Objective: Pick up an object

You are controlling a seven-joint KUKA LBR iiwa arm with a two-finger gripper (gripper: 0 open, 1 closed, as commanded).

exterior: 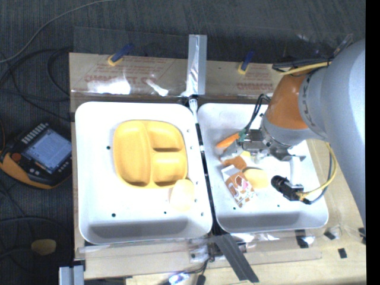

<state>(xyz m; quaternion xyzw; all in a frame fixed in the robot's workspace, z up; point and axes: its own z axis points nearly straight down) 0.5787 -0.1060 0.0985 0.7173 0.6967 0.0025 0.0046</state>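
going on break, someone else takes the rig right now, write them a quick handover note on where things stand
Tool: down in the right bin, low over the cluster of small items; its fingers are hidden from this camera, so a grasp cannot be confirmed.
Right bin: orange carrot-like piece at upper left, a tan piece below it, a printed packet and a pale round piece toward the middle.
Left bin: yellow divided tray, with a pale round item by its lower right corner.
Done: arm has reached the items.
Left: confirm a grasp and lift one object.
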